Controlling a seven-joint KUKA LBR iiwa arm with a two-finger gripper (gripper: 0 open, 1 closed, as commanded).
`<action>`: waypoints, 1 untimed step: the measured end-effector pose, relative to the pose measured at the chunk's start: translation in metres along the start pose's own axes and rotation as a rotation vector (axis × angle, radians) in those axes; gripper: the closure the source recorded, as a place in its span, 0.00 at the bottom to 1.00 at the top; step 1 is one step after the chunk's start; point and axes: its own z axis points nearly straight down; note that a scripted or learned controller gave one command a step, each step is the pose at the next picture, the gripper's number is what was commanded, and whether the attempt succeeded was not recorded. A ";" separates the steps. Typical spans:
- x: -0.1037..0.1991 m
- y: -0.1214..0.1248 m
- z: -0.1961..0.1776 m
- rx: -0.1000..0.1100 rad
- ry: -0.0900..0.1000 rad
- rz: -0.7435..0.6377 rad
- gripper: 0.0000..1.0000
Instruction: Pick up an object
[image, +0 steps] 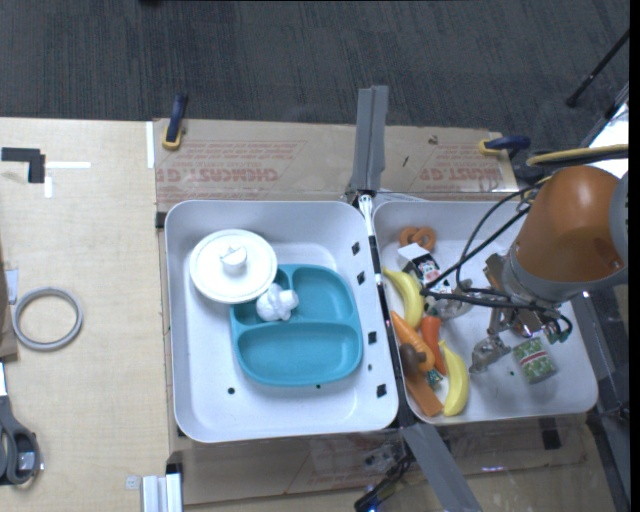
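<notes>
- While the arm reaches in from the right of the camera view, its gripper (500, 345) hangs low over the right bin (575, 400), just beside a small green-labelled can (535, 360); whether it is released or clenched I cannot tell, and nothing shows clamped in it.
- That can lies tilted on the bin floor near the right wall, apart from the other items. I judge it the nearest thing to pick: stiff, light, smooth-sided and apt to roll, so best taken across its round body at mid-length.
- Along the bin's left wall lie two bananas (405, 295) (455, 380), a carrot (430, 330) and other toy foods packed touching one another, harder to separate.
- Over in the left bin (190, 400) sit a teal divided plate (300, 345), a white lid (233, 266) and a small white lump (277, 303).
</notes>
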 end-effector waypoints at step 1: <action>-0.073 0.011 -0.001 0.001 -0.002 0.230 0.00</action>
